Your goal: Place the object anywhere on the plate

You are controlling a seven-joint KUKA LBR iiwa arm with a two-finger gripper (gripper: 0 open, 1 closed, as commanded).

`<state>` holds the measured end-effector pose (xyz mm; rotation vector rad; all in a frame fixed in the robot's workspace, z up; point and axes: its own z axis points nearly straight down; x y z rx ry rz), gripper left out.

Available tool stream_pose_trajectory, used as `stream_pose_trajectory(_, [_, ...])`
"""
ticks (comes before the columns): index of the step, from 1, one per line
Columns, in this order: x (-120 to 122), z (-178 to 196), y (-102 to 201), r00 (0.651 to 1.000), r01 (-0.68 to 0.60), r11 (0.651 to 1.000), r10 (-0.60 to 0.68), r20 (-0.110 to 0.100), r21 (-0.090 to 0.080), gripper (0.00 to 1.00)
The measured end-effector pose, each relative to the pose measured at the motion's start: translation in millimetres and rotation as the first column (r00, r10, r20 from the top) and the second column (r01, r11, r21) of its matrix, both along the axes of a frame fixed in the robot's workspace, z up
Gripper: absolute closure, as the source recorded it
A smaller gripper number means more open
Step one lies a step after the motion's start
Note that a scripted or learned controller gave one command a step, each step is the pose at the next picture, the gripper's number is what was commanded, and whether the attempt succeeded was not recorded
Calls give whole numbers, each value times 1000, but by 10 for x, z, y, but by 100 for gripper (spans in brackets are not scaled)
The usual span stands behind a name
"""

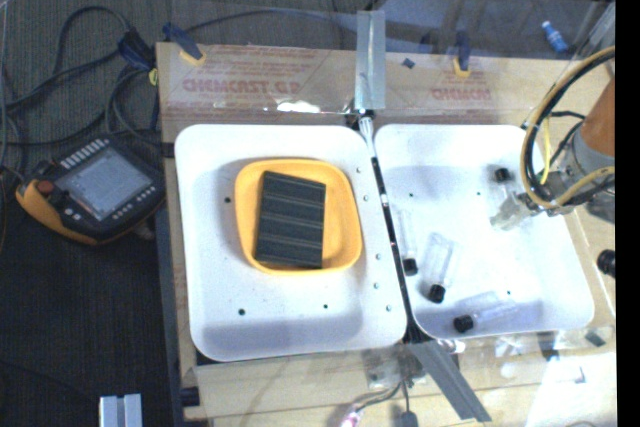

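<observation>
On the floor at the far left lies a handheld control pendant [95, 190] with its cables, off the bench [260, 87] and no part of the job.

The left bin [200, 315] holds a yellow plate [345, 237] set roughly in its middle. A dark, ribbed, rectangular object [291, 219] lies flat on the plate. It sits within the rim on all sides, turned slightly off square, with yellow showing all around it. Nothing else is in this bin apart from a few small dark specks on the white floor.

Judging from this, the placing looks done: the object rests wholly on the plate and nothing touches it. What may be left is only for the arm to clear away, and it is already well apart from the plate.

The right bin [560, 310] holds small loose items. A clear vial [438, 257] lies near its left side, with a small black cap [436, 293] just beyond the vial's near end. A second clear tube [492, 307] lies along the near wall, a black cap [462, 323] beside it. Another small black piece [501, 175] sits towards the far right of the bin. None of these is on the plate.

Over the right side of this bin hangs the gripper [513, 209], at the end of the arm [603, 120], which comes in from the right draped in yellow and black cables. It appears pale and blurred against the white bin. I cannot tell whether it is open or closed, and nothing can be made out in its hold.
</observation>
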<state>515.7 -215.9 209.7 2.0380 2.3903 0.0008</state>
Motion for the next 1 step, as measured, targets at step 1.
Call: stream_pose_trajectory(1, [0,0,-1,1000,0,1000,0,0,0,0])
